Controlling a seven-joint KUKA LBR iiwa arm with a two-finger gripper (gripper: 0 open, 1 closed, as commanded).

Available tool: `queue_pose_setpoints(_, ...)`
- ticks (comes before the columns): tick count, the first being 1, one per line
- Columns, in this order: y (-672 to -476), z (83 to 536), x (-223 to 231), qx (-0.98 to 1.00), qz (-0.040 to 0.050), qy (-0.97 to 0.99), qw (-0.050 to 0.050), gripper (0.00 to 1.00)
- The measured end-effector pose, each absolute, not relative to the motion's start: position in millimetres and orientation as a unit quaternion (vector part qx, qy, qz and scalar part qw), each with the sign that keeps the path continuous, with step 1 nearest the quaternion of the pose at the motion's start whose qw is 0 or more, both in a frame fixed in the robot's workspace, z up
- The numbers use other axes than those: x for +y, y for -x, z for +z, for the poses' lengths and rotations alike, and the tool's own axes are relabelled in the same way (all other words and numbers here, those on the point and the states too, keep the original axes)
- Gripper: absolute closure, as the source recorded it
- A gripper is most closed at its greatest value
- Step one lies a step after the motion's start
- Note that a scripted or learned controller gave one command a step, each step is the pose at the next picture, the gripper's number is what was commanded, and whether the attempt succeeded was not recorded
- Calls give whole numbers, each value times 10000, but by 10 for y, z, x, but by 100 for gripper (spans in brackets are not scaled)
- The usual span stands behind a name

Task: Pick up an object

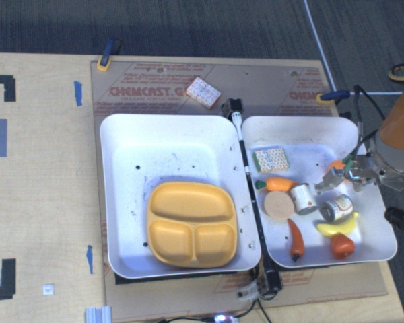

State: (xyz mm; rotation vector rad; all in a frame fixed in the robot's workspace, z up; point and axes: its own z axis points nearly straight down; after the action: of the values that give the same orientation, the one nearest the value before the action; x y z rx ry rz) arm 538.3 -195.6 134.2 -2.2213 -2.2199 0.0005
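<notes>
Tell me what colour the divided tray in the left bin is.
Yellow, a mustard shade; the divided tray shows plainly in the camera view.

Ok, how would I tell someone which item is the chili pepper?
Start at the right bin, the one full of toy food. Along its near edge lies the chili pepper, just below the round tan disc. It is the one long, thin, curved red piece.
</notes>
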Motion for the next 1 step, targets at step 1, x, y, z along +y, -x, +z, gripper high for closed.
queue_pose_setpoints(1, -5388, 856, -1560, -7072, -7, 7070, -10, 0)
